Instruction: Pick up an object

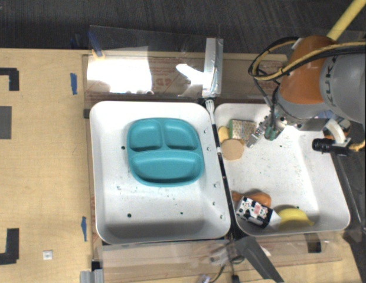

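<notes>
- Camera view, looking down at a slant: two shallow white bins side by side on a bench, left bin (106, 211) and right bin (313, 175).
- Left bin holds a teal divided plate (165, 151), three compartments, long axis running left-right, lying flat near the bin's middle toward the far side.
- Grey arm (342, 87) with orange band (304, 69) enters from the right, over the right bin's far edge.
- Gripper (261, 132) hangs low over the right bin's far-left part, tilted, tips toward the left; cannot tell how wide the fingers stand, nor whether anything is between them.
- Just left of the gripper: a greenish sponge-like block (241, 128), with a tan round disc (232, 150) touching its near side.
- Right bin's near edge: a black-and-white patterned box (254, 211), long axis slanting toward near-right; an orange item (258, 197) behind it.
- Yellow banana (292, 216), long axis left-right, just right of the box.
</notes>
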